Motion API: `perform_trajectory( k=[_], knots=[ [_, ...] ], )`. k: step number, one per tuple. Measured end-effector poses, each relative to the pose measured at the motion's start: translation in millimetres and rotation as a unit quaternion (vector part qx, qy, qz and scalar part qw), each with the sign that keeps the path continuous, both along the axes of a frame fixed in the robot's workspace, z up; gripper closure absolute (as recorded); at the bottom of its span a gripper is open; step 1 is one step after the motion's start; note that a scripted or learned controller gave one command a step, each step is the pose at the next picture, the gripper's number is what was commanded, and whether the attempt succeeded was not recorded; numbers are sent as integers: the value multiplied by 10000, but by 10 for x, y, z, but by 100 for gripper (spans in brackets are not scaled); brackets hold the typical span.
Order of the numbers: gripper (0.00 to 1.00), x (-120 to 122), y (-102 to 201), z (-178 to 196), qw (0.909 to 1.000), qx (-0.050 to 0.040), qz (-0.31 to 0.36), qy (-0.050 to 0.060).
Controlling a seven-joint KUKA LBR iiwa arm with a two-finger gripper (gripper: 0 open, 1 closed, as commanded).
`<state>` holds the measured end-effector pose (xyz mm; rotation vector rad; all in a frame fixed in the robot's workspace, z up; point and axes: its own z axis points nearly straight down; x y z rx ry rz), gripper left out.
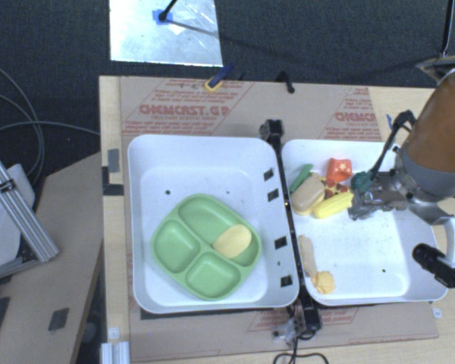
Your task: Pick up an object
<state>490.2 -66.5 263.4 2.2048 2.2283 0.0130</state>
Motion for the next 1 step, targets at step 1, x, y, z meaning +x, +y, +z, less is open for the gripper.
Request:
perform_trajectory(
  k=[1],
  knots=[
    [100, -28, 591, -190, 10000, 7, -3, 44]
  ],
)
